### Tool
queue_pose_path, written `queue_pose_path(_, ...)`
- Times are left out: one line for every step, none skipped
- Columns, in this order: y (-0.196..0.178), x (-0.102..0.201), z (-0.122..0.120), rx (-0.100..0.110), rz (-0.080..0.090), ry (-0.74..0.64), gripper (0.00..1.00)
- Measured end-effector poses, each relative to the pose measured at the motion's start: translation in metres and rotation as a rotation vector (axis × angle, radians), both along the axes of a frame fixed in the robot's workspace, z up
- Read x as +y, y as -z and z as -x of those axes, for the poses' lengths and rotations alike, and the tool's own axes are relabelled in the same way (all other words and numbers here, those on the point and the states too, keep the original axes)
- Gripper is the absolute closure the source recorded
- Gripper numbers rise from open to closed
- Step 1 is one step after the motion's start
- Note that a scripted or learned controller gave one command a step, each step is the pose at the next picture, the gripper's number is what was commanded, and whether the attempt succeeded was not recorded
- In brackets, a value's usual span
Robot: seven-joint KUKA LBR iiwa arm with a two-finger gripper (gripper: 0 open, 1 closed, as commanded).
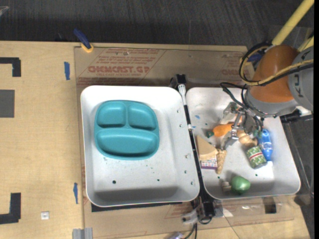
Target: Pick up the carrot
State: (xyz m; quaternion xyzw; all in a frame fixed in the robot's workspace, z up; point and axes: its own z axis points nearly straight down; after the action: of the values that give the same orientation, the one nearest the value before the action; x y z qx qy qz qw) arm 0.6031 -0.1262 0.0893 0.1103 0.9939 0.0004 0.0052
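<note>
Hovering in the right bin (286, 180), gripper (238, 125) sits just right of the carrot (222, 131), whose long axis runs roughly left-right; can't tell its state or any hold.

Even overhead light, mild glare on the white bins (134, 96), soft shadows, slightly grainy, soft focus throughout.

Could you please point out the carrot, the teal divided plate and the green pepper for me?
carrot (221, 131): camera view, on its orange body.
teal divided plate (127, 129): camera view, on its central ridge.
green pepper (241, 183): camera view, on its rounded top.
</note>
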Motion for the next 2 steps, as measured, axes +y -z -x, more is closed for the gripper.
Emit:
queue_pose_path(-0.001,0.019,0.039,-0.002,0.001,0.051,0.00)
queue_pose_path(-0.002,0.018,0.080,-0.013,0.008,0.394,0.00)
